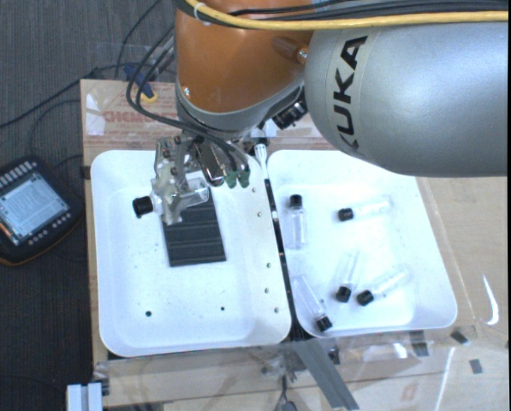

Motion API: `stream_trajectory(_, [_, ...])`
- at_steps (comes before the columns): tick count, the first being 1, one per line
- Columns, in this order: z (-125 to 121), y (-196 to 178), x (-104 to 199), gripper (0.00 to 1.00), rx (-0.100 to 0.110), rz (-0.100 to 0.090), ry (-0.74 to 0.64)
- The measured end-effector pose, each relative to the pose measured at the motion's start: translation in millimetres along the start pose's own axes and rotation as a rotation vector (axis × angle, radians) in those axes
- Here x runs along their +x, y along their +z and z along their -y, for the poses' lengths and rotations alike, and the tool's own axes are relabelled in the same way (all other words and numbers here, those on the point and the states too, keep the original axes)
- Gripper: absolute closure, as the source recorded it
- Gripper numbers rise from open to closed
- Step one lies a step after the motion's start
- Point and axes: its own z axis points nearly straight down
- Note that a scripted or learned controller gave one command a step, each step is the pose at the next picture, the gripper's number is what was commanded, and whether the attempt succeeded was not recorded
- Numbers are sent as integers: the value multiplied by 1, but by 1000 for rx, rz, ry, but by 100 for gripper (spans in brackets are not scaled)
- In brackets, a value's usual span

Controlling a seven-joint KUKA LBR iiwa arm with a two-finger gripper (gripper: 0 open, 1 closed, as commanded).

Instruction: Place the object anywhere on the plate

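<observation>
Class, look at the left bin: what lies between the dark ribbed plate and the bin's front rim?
In the camera view, nothing but bare white bin floor with a few small dark specks lies between the plate and the front rim.

Dark carpet floor [32,50] — wooden bench [109,114].

The one clear marking is "KUKA" — large black capitals running lengthwise along the arm's grey casing [409,84], just beside the orange band [238,41]. Faint reddish printing shows on the board [118,114] behind the left bin — too blurred to read.
</observation>
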Motion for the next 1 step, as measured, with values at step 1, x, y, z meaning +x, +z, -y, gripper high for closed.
stream_trajectory(1, [-14, 120, 53, 100, 0, -3, -211])
